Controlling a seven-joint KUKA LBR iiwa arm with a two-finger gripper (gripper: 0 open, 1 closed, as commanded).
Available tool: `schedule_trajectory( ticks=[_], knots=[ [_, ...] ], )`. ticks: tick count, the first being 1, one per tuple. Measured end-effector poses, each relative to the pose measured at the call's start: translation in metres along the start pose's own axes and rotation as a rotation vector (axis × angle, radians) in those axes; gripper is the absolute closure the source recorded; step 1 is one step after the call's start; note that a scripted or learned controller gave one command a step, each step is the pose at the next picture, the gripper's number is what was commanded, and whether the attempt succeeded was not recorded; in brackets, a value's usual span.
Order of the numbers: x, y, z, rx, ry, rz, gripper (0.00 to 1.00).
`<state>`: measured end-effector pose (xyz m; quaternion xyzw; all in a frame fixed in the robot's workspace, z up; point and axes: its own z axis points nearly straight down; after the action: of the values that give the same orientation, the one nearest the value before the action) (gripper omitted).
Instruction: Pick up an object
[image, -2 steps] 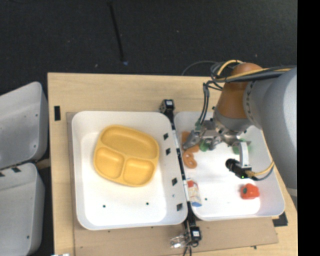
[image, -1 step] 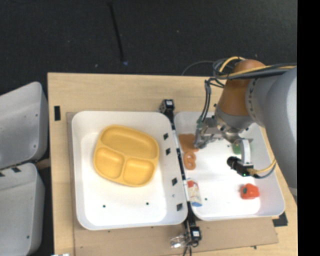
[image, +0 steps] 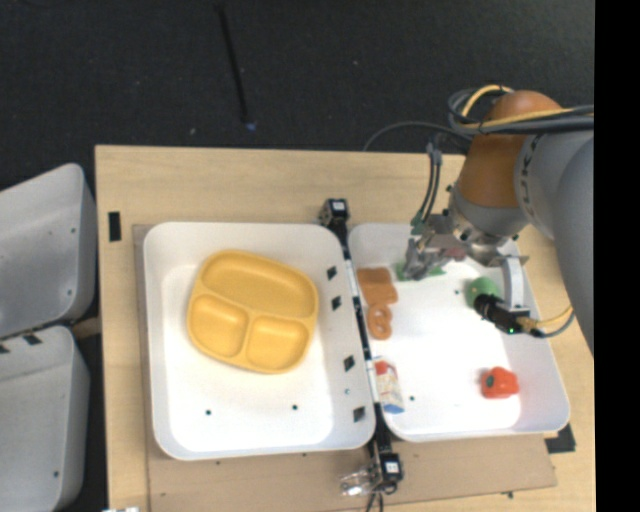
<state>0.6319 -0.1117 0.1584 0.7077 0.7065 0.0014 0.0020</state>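
wooden bench (image: 120, 190), right bin (image: 540, 400): tool (image: 430, 255) over green object (image: 415, 268), grip state unclear, object's axis unreadable.

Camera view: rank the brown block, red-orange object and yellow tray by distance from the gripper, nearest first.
Measured from the gripper at the right bin's far end:
1. Brown block, just left of it by the divider.
2. Red-orange object, near corner of the right bin.
3. Yellow tray, in the left bin.
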Motion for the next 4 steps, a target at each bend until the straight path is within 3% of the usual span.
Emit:
schedule_trajectory(
  ticks=[2, 4],
  knots=[
    [-0.008, 0.005, -0.126, -0.003, -0.001, -0.004, 1.00],
    [0.096, -0.011, -0.116, 0.008, 0.001, -0.007, 1.00]
  ],
)
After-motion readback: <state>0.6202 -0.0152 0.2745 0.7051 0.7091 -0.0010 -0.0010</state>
